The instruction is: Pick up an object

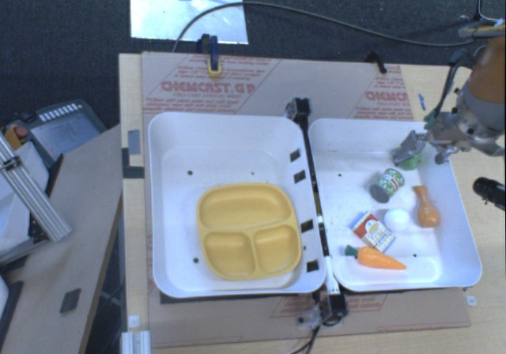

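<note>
My gripper (pixel 427 150) hangs over the far right part of the right bin (pixel 462 265), its two grey fingers spread apart and open with nothing between them. A small green thing (pixel 406 160) lies partly under the left finger (pixel 412 144). Just in front sit a tin can with a green label (pixel 387 184) lying on its side, an orange gourd-shaped toy (pixel 426 208), a white ball (pixel 397 220), a small red and white box (pixel 373 231) and a toy carrot (pixel 378 258).
The left bin (pixel 170 186) holds a yellow divided plate (pixel 248 230). A ridge with black clips (pixel 310 186) separates the two bins. Cables run across the dark floor behind the bench, and a grey device (pixel 55 131) sits at the left.
</note>
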Available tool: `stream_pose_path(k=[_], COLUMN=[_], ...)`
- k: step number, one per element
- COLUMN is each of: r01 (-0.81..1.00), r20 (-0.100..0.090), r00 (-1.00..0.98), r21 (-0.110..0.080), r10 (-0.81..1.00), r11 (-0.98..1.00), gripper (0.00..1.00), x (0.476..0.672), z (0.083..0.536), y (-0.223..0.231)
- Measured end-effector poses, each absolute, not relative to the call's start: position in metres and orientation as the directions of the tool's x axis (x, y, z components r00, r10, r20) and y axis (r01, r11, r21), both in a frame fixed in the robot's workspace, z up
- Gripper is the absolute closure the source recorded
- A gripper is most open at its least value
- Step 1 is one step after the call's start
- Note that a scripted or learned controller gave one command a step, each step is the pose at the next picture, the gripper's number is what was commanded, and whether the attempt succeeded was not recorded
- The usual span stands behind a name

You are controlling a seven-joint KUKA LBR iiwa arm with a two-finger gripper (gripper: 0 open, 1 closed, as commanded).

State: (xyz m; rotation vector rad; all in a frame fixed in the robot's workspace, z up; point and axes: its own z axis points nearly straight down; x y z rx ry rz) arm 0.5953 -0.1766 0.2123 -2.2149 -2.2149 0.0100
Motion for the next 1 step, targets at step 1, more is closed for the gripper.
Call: stream_pose_path(k=[1], r01=[1.0], r20=[0.0], r00=[-0.003], r21=[0.001], r10=[1.0], r11=[0.003], gripper=[0.0], x=[0.5981], z=[0.2197], y=[-0.176])
